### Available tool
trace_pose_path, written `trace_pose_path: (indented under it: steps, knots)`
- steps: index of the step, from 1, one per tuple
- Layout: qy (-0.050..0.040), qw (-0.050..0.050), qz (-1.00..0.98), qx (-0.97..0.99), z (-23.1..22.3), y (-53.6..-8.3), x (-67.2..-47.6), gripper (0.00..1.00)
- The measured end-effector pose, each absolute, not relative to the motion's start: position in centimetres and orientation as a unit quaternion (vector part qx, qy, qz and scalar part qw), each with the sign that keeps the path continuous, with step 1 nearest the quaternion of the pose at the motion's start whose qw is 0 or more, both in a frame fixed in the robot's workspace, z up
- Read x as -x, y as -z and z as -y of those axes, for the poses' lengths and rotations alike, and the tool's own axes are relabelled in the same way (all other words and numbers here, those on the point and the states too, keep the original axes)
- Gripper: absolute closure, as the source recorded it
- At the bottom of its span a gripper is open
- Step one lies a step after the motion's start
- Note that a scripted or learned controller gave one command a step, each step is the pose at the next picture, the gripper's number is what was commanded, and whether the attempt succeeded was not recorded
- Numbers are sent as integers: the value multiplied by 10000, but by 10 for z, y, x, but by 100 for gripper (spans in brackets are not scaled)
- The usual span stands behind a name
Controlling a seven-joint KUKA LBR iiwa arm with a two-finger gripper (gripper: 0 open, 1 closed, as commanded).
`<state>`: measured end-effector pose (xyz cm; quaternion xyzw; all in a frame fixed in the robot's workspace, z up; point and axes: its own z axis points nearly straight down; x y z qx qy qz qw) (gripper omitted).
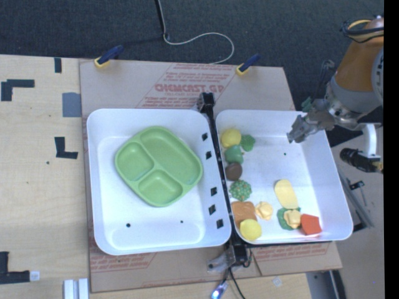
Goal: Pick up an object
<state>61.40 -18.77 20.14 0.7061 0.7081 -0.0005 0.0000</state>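
Note:
The right bin holds several small play-food pieces. A yellow ball and a green piece lie at its far left. A brown ball, a green broccoli, an orange block and a yellow lemon run down its left wall. A pale yellow piece and a red-orange block lie near its front right. My gripper hangs over the bin's far right corner, apart from all the pieces, with nothing visible between its fingers.
The left bin holds a green divided plate. A black divider with clips runs between the bins. Two blue-yellow clamps pin the cardboard sheet at the back. A cable lies behind the bench.

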Motion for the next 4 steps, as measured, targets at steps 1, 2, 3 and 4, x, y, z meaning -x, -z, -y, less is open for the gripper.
trace_pose_path:
  steps: [1,2,3,4]
  knots:
    - [-58,48,-7116,-7026,87,-331,-619,100]
    - [-64,79,-7095,-7047,57,-497,-669,100]
    - [14,-16,-7076,-7066,38,-447,-644,100]
    - [47,-54,-7081,-7061,1,-340,-598,100]
